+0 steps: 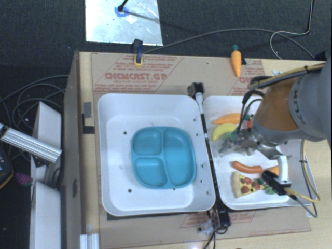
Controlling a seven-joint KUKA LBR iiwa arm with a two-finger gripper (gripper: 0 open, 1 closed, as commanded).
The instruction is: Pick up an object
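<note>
Your gripper (232,143) is hovering mid-right over the banana (222,132); grip state I cannot tell. It's looking light, smooth, slippery; pinch its middle.

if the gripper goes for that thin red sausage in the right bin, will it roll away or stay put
The thin red sausage-shaped toy looks round and smooth, so a push would probably roll it. It seems light, likely plastic. The flat pizza slice toy just below might stop it; the gripper sits above it.
</note>
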